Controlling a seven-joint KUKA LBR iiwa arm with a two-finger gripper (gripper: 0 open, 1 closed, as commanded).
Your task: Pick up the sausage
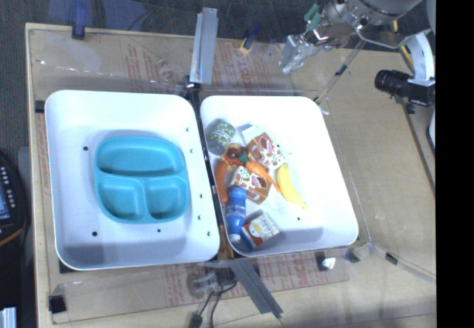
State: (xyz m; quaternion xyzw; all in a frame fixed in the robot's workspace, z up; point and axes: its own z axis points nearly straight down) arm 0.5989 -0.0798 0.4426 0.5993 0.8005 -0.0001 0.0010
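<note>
Nearest the camera, a small packet [261,228] and a blue bottle [235,209] crowd the right bin [333,164]. What I take for the sausage [235,158], orange-brown, lies wedged among them beside a banana [290,186], partly covered by cartons. The tool [298,54] hangs above the desk [385,171] behind that bin, holding nothing; whether its grip is released I cannot tell. Risk: closing on a neighbour, or slipping off a half-buried target.

Two white bins [70,115], the left one holding a plain turquoise tray [141,187]. Right of that tray: a yellow banana [289,187], a blue bottle [235,208], brown-and-white printed packets [264,150], an orange piece [255,169], a grey-green can [221,134].
</note>
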